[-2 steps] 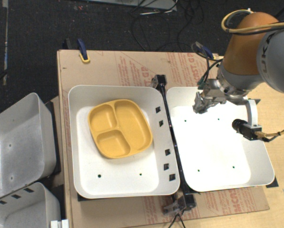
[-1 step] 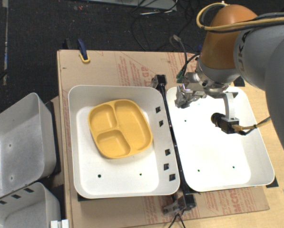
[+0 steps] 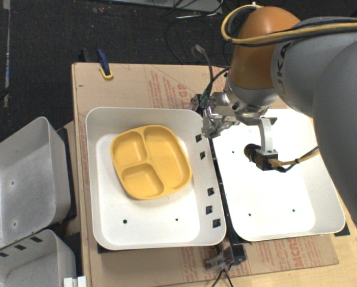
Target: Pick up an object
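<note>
Pincer (image 3: pixel 214 119) hangs over the seam between the bins; whether it is spread or pressed together cannot be told. A sound grasp probably means straddling the plate's raised rim, not its floor. Table (image 3: pixel 142 85): flat brown board. Left bin (image 3: pixel 100 178) and right bin (image 3: pixel 286 202): smooth, white, round-cornered. Yellow plate (image 3: pixel 149 160): glossy, three-compartment, lying in the left bin.

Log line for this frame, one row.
gripper: over the inner rims between the bins, far side | yellow divided plate: flat in view-left bin, apart from gripper | pick: not yet done
</note>
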Action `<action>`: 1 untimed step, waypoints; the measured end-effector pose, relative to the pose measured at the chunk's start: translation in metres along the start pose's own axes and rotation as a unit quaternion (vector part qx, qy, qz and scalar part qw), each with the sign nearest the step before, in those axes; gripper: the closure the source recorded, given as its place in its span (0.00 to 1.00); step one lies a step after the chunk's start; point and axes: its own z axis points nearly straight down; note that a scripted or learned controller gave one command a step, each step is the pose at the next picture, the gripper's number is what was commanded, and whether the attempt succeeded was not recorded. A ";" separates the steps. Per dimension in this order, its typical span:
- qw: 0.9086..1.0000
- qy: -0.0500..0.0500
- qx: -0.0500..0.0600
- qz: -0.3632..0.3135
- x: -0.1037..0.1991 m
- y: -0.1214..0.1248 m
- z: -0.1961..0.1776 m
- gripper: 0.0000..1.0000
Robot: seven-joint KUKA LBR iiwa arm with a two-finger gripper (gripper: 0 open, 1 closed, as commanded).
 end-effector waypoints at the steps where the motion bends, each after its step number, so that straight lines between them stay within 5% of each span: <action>1: 1.000 0.000 -0.001 0.001 0.056 0.008 0.007 1.00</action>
